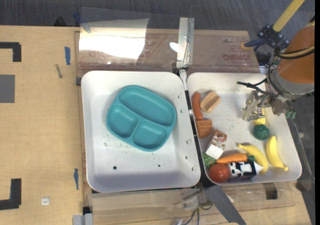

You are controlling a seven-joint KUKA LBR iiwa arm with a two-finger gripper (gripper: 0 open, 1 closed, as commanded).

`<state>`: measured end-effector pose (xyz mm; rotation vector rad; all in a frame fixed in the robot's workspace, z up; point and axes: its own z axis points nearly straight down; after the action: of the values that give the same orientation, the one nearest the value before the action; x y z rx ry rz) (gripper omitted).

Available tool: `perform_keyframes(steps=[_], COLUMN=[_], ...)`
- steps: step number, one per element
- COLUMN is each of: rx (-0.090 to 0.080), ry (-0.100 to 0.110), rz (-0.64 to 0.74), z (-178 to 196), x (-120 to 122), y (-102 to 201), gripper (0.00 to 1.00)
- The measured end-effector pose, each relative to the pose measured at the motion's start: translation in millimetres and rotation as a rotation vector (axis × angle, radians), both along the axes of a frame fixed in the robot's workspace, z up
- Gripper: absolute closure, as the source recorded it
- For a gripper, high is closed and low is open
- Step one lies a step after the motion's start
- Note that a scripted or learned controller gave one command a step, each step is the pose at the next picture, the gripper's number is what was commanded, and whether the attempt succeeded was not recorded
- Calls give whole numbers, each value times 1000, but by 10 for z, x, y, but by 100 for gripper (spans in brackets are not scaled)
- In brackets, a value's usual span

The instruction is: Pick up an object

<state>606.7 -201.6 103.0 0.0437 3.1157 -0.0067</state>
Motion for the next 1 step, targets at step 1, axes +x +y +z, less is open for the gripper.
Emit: perform_keyframes(steps=[1], rx=[0], ry=[2], rz=[0], z=[-10], x=[-5], y=[2], gripper=[0])
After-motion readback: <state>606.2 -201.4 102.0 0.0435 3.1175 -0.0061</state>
